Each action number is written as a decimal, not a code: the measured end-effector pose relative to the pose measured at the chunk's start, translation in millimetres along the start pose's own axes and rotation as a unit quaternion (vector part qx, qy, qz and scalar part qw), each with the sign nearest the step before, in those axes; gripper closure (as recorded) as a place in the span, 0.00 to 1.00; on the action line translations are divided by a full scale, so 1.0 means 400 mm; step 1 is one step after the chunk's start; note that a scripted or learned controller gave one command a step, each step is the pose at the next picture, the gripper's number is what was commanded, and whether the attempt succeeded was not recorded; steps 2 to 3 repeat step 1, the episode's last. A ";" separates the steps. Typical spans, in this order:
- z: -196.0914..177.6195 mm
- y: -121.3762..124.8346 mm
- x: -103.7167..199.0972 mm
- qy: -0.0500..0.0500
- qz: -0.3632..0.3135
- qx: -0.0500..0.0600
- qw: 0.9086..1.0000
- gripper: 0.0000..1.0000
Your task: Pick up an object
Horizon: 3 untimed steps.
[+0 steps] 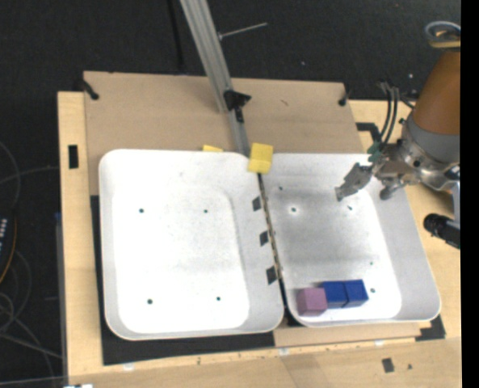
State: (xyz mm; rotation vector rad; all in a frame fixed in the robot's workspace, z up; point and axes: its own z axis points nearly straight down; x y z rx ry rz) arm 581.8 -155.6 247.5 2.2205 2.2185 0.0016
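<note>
My gripper [367,187] hangs over the back part of the right bin [413,257], open, with nothing between its fingers. A purple block [311,301] and a blue block [344,293] lie side by side, touching, at the front edge of that bin, well in front of the gripper. A yellow block [260,158] sits on the back rim where the two bins meet.
The left bin [114,241] holds no loose objects that I can see. A small yellow piece [212,148] rests at its back rim. A slanted metal rail [211,47] runs from the top down to the divider [267,233] between the bins.
</note>
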 end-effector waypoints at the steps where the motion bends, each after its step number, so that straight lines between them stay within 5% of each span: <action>1: 0.168 -0.080 0.029 0.001 0.000 0.004 1.000 0.00; 3: 0.168 -0.080 0.029 0.001 0.000 0.004 1.000 0.00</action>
